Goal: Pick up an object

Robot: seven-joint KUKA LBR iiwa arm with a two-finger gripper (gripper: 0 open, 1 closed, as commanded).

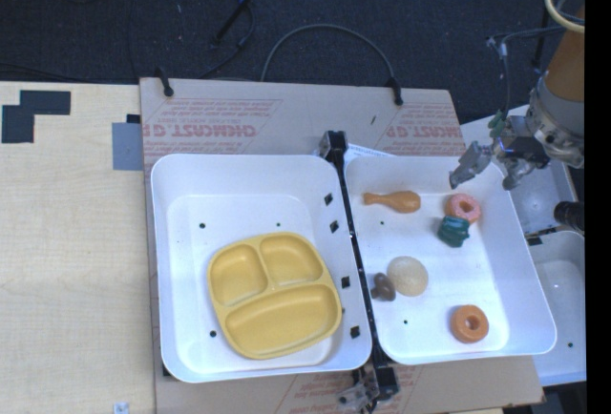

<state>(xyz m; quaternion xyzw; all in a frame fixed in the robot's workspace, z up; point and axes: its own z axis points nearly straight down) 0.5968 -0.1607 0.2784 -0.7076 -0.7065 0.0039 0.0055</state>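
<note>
Holding a yellow tray [275, 295] in left bin [181, 183], right bin [511, 250] with toys, gripper [492, 167] seemingly apart

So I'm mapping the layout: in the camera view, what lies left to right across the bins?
Yellow divided plate → small brown object → cream round object → teal object → orange doughnut.

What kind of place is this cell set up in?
Probably a robotics lab test bench: two white bins on taped cardboard, toy food such as a pink donut and a yellow divided tray, loose cables on dark carpet.
</note>
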